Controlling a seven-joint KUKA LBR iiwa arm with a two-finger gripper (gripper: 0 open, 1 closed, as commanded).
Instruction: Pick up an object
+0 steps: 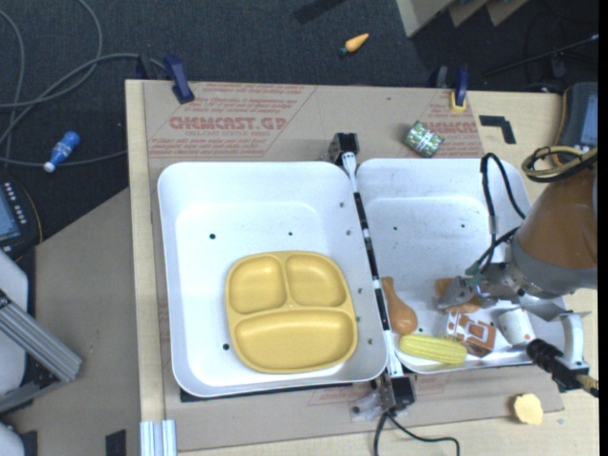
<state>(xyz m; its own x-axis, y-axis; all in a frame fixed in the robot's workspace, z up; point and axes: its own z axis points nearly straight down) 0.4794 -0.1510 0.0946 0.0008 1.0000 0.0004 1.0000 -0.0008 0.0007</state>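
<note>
A: Start at the far left of the frame. What's on the floor?

B: A small blue bottle (63,148) lies on the dark carpet at the left edge, among loose cables.

A: And on the bench?

B: Two white bins side by side. The left bin (190,207) holds a yellow divided plate (288,310) in its lower half, three compartments facing up.

A: The right bin?

B: The right bin (427,207) has its things crowded along the lower edge. A chicken drumstick toy (400,310) lies just beside the wall between the bins. Below it an ear of corn (433,351) lies flat along the bin's lower rim. To the right of the corn is an orange and white packet (473,331), and beside that a small white cup (514,325).

A: Where's the gripper?

B: The gripper (465,294) is low over the lower right part of that bin, just above the packet. An orange piece (445,285) sits at its tip. Whether the fingers are spread or pinching anything, I cannot tell; the wrist hides them.

A: Anything outside the bins?

B: A green can (424,139) above the right bin, an orange carrot toy (355,42) on the carpet at top centre, and a yellow lump (527,408) at the lower right of the bench.
</note>
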